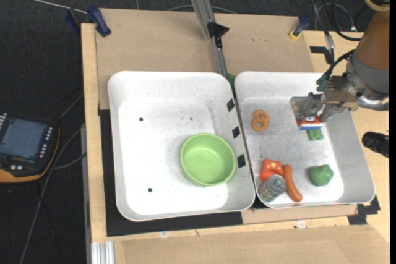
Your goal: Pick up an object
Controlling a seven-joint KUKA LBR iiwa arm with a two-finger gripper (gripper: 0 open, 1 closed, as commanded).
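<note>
Far left of the claw a green bowl (pixel 208 159) sits in the left bin (pixel 124 102), a pretzel (pixel 260 120) lies just left of it, and the claw (pixel 309 113) hangs over the right bin (pixel 346 133), directly above a small red-blue-green object (pixel 312 128), its grip unclear.

one fixed camera looks down at a slant from above the tabletop (pixel 154 40), far enough back to take in both white bins (pixel 161 96) side by side, the tabletop's far edge, and dark floor (pixel 37 40) beyond.
</note>
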